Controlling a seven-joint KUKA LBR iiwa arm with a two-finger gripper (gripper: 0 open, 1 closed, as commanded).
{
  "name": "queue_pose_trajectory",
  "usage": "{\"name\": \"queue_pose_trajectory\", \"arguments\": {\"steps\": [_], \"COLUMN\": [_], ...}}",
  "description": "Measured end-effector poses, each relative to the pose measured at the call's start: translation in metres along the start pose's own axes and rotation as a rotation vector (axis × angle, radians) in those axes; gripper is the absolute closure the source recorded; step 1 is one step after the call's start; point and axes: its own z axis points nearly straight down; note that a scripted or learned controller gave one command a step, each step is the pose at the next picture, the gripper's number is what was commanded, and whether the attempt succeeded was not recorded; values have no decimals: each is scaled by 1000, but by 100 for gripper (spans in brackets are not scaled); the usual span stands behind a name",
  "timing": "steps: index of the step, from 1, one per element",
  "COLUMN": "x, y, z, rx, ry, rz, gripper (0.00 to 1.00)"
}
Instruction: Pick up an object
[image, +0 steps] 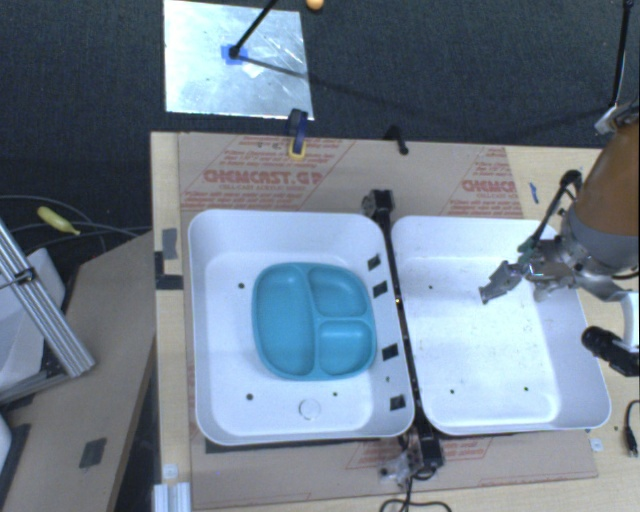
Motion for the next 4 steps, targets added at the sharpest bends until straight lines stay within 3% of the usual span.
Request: {"name": "queue_pose_trajectory", "arguments": {"steps": [1, 2, 3, 4], "x": [28, 26, 95, 166], "y": [-34, -30, -56, -53], "z": [79, 64, 31, -73], "rx": [9, -3, 0, -12], "ry": [3, -1, 2, 5], "rz": [1, 1, -7, -11], "gripper": [0, 100, 100, 100]}}
